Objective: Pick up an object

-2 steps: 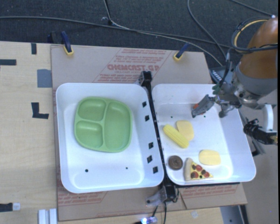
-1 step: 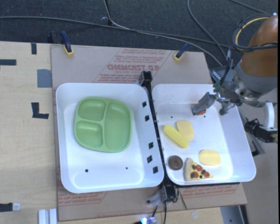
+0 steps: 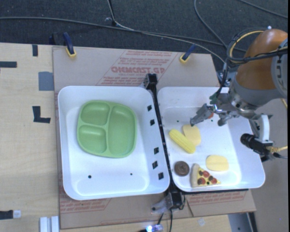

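The right bin (image 3: 241, 178) holds a yellow corn cob (image 3: 180, 141) lying against a pale yellow heart-shaped piece (image 3: 193, 133). Nearer the front lie a yellow oval piece (image 3: 217, 163), a brown round cookie (image 3: 181, 167) and a pizza slice (image 3: 203, 177). My gripper (image 3: 212, 118) hangs over the back of the right bin, just up and right of the heart piece. Its two fingers are spread open and there is nothing between them. One fingertip (image 3: 199, 119) points down-left toward the heart piece.
A green divided plate (image 3: 107, 128) lies in the left bin (image 3: 67, 178). A black divider (image 3: 157, 134) runs between the two bins. Cables trail across the dark floor behind the bench. The arm's grey and orange wrist (image 3: 261, 66) looms over the right bin's far right side.
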Action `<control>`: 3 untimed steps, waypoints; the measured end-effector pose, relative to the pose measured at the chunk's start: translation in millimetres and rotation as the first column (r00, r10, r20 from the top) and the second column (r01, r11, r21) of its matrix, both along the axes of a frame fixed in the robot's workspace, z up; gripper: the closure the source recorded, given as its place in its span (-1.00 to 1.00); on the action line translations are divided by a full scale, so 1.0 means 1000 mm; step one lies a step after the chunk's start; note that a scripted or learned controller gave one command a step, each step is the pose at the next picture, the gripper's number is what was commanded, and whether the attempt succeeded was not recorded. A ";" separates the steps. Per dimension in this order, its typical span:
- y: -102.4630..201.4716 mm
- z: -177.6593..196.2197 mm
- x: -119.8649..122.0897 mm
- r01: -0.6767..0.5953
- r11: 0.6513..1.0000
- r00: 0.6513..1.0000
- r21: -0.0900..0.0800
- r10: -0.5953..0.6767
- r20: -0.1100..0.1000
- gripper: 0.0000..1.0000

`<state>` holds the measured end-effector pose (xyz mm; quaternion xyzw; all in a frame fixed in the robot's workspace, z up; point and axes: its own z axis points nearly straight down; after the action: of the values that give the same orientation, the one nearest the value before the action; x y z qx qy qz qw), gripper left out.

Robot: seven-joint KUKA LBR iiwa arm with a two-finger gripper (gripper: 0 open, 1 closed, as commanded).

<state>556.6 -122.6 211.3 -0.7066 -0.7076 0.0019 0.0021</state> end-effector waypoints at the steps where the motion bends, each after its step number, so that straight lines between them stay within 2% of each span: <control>1: 0.003 -0.065 0.001 0.000 1.000 1.000 0.000 0.000 -0.002 -1.00; 2: -0.003 -0.117 -0.001 0.001 1.000 1.000 0.004 -0.001 0.010 -1.00; 3: -0.003 -0.098 0.005 -0.002 1.000 1.000 0.000 0.002 0.027 1.00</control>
<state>561.3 -125.6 113.6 -0.7057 -0.7084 -0.0076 -0.0077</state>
